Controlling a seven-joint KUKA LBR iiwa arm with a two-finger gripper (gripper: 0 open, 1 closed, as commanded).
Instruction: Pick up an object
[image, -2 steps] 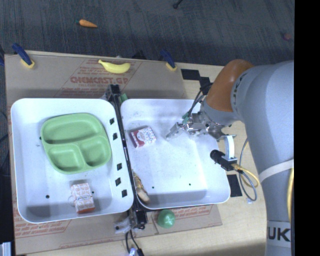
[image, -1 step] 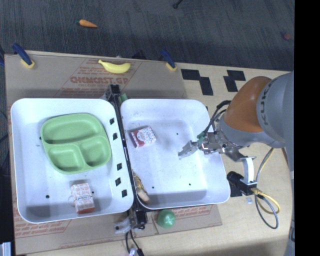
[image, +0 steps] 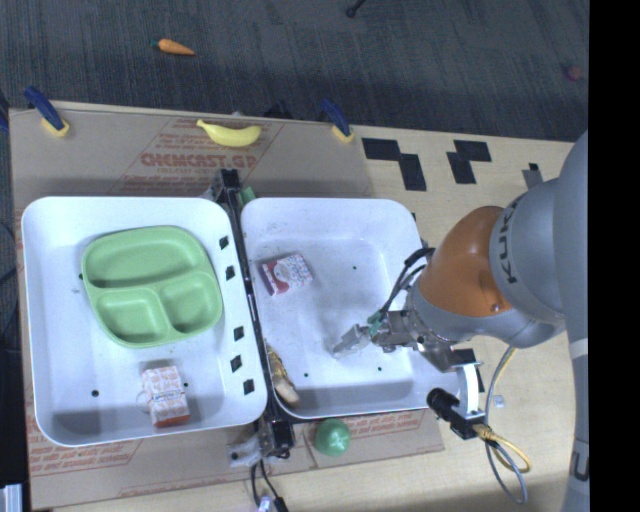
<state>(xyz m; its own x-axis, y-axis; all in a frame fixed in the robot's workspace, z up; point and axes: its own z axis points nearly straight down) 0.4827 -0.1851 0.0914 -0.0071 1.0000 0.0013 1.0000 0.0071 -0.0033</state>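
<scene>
One red-white packet (image: 285, 273) in right bin (image: 330, 400), up-left of tool (image: 352, 341); tool state unclear.

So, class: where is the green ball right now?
The green ball sits outside both bins on the cardboard at the near edge of the bench, just below the right bin, near the clamp joining the bins.

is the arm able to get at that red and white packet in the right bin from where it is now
Probably yes. The red and white packet lies flat on the open floor of the right bin, with nothing over or against it. The gripper hangs low in the same bin, apart from the packet.
</scene>
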